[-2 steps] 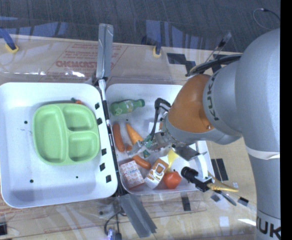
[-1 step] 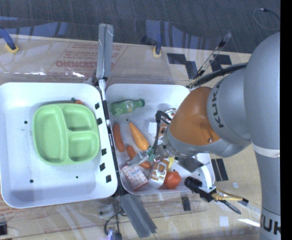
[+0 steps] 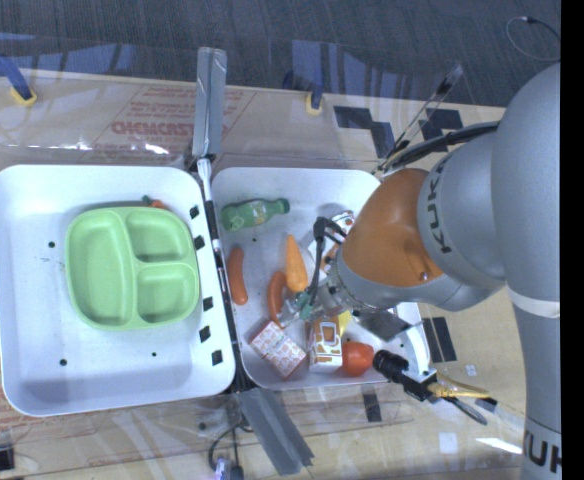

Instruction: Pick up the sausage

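The arm point(image 3: 532, 208) is showing thick, rounded grey housings with a broad orange band point(image 3: 397, 230) just above the claw. Black lettering is running along the grey shell beside that band, and thin dark cables are trailing up past it.

A green divided plate point(image 3: 132, 265) sitting in my left bin point(image 3: 22, 368), a green bottle point(image 3: 253, 213) lying at the top of my right bin point(image 3: 272, 180), a carrot point(image 3: 295, 263) leaning mid-bin, a patterned box point(image 3: 277, 349), a juice carton point(image 3: 324, 343) and a tomato point(image 3: 357, 358) crowding the near edge.
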Controlling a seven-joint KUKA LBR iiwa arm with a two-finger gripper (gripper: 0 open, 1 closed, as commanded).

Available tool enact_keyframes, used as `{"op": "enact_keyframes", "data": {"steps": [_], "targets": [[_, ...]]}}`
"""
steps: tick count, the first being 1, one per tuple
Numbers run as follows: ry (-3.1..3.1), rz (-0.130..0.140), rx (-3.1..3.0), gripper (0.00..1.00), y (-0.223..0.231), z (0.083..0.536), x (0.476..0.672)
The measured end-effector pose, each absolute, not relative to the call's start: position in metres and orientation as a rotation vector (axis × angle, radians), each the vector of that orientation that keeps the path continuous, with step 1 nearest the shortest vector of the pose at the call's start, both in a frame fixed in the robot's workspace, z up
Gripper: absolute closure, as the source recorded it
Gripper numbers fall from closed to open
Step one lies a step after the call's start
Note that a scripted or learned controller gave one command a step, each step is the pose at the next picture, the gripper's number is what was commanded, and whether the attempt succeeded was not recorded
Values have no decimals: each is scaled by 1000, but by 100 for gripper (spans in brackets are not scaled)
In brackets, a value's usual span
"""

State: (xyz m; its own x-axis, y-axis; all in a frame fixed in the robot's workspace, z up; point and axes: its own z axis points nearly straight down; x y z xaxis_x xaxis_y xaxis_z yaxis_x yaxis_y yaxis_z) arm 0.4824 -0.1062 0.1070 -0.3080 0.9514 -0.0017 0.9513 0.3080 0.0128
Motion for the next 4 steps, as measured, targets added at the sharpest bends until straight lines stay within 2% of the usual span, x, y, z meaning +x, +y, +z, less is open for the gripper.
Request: {"op": "enact_keyframes", "data": {"steps": [1, 2, 3, 4], "targets": [[2533, 15, 1842, 0, -106, 107, 482], [2390, -2, 2043, 0, -115, 91, 525], [2368, 18, 2073, 0, -182, 94, 481], [2044, 0, 2392, 0, -163, 91, 477]]}}
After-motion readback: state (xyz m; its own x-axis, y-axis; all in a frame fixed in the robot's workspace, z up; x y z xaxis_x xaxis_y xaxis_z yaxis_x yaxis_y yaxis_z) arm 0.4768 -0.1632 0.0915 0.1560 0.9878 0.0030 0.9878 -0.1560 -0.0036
